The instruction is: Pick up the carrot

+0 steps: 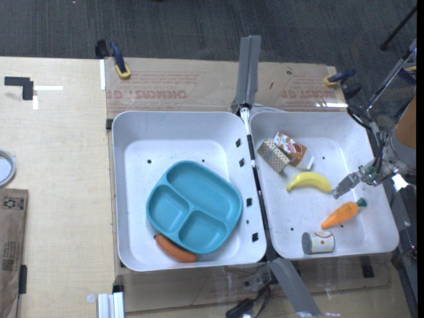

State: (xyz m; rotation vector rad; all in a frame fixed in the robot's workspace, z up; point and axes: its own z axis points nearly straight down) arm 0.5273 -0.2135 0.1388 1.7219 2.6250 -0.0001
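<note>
One carrot, a tapered orange toy with a green stub, lies in the right bin, just below the end effector, whose state I cannot tell. Near it: one curved yellow banana, one small printed carton, one short cylindrical can. The left bin holds one glossy blue three-compartment plate and one reddish sausage. Both bins sit on the surface.

A single fixed camera looks down at a slant on the bench, far enough back to take in both white bins; the left bin and right bin sit side by side; the gripper, perhaps partly blurred, enters from the right.
</note>
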